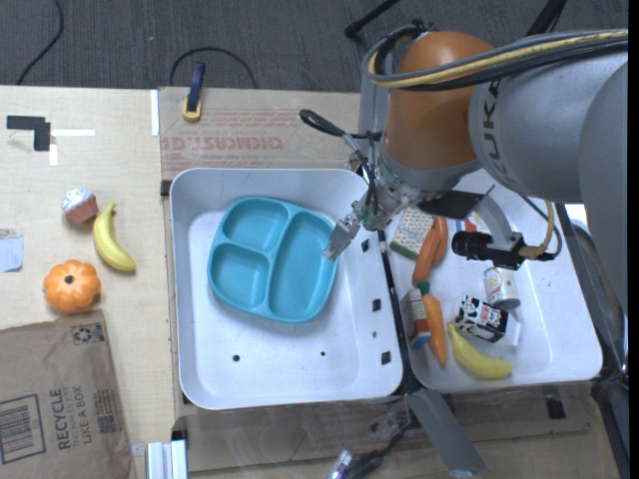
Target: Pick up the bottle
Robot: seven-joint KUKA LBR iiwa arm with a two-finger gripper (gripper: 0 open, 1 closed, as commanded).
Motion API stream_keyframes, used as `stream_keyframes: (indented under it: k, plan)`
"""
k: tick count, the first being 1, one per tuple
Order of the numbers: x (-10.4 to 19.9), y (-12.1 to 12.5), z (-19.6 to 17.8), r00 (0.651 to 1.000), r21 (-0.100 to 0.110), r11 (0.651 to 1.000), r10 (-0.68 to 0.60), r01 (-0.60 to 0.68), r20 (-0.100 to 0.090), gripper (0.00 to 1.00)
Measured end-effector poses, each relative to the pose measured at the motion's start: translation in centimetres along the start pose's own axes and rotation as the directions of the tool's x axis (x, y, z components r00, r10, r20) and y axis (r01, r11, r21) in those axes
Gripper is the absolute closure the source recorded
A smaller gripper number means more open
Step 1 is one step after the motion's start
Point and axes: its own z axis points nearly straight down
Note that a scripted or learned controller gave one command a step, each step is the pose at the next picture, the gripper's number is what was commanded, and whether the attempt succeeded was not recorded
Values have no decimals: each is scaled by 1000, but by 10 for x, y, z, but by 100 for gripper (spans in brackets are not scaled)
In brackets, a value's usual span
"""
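The small bottle (417, 316) lies in the right bin (574, 297) beside a carrot (436, 330), probably light, rigid and slippery, best pinched across its body; whether the gripper (344, 236) is spread I cannot tell.

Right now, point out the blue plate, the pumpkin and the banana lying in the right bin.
blue plate (272, 259), camera view, the divider ridge.
pumpkin (71, 285), camera view, middle of its body.
banana (477, 358), camera view, middle of its curve.
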Motion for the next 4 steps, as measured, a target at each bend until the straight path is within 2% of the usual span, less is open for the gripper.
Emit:
stream_keyframes:
  k: [1, 2, 3, 4]
  plan:
    - [14, 42, 84, 982, -19, 982, 190, -190, 10, 0]
    - [52, 69, 86, 828, 6, 828, 560, -560, 15, 0]
    - [46, 74, 73, 825, -28, 825, 565, -565, 16, 100]
    - [25, 40, -118, 870, 0, 870, 494, -494, 2, 100]
